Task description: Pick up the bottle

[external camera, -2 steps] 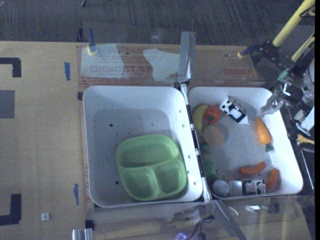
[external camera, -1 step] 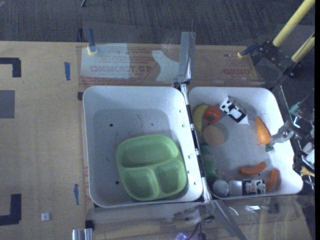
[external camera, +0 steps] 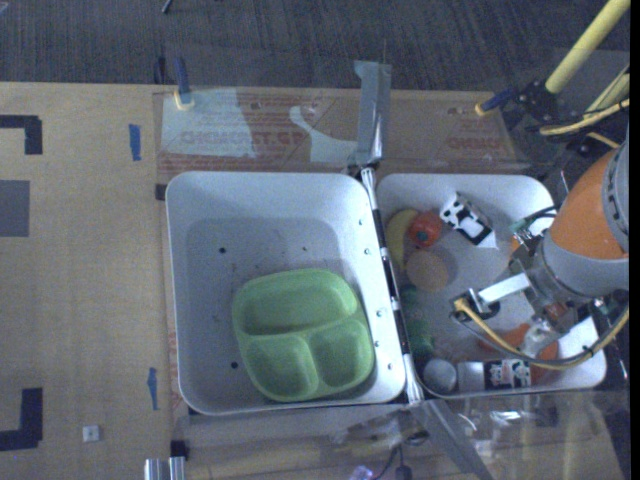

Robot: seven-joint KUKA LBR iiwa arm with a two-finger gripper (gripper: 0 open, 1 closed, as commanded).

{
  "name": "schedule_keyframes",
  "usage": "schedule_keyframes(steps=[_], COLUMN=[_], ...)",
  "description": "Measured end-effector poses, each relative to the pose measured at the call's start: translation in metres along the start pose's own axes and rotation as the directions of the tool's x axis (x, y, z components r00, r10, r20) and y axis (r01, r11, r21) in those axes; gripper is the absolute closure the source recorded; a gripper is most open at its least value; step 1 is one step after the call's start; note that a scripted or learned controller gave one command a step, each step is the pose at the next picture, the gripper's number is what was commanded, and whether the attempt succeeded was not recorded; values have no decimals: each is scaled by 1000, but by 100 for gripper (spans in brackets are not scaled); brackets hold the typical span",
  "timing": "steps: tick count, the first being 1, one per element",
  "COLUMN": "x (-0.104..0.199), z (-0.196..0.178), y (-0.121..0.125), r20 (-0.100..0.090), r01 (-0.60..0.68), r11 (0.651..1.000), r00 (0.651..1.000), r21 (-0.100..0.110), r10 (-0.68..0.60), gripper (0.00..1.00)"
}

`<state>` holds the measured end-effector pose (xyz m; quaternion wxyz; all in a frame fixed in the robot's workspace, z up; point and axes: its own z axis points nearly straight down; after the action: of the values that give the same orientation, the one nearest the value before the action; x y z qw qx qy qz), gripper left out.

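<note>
The bottle (external camera: 480, 374) was seen lying on its side along the near wall of the right bin (external camera: 500, 184). The tool (external camera: 545, 328) was positioned just above it, beside an orange object (external camera: 510, 338); its state could not be determined. A green divided plate (external camera: 300, 333) lay in the left bin (external camera: 200, 198).

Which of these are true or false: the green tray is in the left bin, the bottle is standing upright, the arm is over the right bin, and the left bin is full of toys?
1. The green divided tray lies in the left bin. True.
2. The bottle stands upright. False: it lies on its side along the near wall of the right bin.
3. The arm reaches over the right bin. True.
4. The left bin is full of toys. False: the toys lie in the right bin.
</note>
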<state>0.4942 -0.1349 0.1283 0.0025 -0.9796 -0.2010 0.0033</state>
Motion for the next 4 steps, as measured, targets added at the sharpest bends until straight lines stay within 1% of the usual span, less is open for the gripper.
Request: schedule_keyframes(steps=[1, 2, 3, 4], x=[-1, -38, -39, -19], z=[-137, 43, 36, 44], y=[74, 70, 72, 86], r20=[0, -17, -11, 0], r01=[82, -180, -177, -198], r11=[997, 984, 984, 980], r00=[997, 984, 984, 980], r21=[-3, 14, 9, 8], r10=[-82, 180, 177, 198], gripper=[0, 0, 100, 100])
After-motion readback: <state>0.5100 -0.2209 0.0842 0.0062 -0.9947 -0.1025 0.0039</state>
